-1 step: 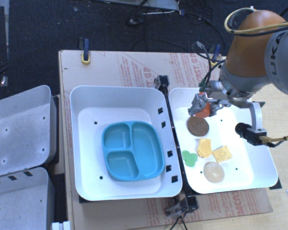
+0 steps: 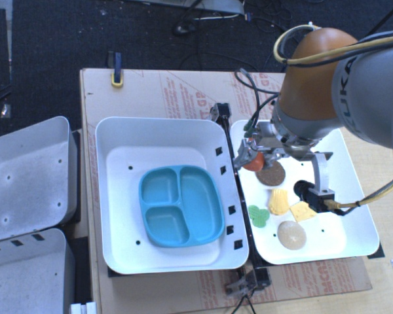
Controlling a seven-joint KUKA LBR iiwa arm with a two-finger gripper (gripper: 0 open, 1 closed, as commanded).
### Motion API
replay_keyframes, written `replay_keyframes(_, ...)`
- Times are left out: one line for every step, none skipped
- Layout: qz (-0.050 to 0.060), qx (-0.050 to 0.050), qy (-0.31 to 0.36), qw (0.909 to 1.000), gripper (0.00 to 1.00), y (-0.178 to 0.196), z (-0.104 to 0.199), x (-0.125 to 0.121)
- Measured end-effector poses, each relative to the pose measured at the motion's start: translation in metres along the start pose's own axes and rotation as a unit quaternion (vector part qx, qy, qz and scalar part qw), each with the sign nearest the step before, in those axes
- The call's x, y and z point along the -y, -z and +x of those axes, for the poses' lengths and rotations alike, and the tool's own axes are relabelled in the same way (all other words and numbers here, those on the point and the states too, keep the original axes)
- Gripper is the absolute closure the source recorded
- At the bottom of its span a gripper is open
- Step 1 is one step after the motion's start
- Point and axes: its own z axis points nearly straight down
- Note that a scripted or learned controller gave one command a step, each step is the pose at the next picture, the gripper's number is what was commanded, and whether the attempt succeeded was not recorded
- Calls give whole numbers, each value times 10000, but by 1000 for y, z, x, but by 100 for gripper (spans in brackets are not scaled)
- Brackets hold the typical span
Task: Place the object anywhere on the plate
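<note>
Camera view: blue plate (image 2: pixel 181 205), smooth plastic, rounded rectangle with three compartments, sits in the left bin (image 2: pixel 118 136), nothing on it. Right bin (image 2: pixel 360 234) holds small toy foods: red rounded piece (image 2: pixel 253 164), brown flat disc (image 2: pixel 272 174), two yellow wedge-like chunks (image 2: pixel 279 202) (image 2: pixel 303 211), green lobed piece (image 2: pixel 258 215), beige egg-shaped piece (image 2: pixel 291 235). Claw (image 2: pixel 249 154) is low at the bin's far-left corner, right by the red piece; grip state: can't tell. Tabletop (image 2: pixel 157 90) is bare brown board.

2 bins (image 2: pixel 111 136), 1 plate (image 2: pixel 181 205), 6 food bits (image 2: pixel 291 234)
</note>
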Motion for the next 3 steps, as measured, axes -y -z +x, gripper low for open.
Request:
replay_keyframes(-3, -2, 8, 10000, 100, 7, 55, 16)
replay_keyframes(0, 0, 7, 10000, 100, 7, 105, 33)
replay_keyframes(-5, 9, -29, 10000, 0, 7, 102, 33)
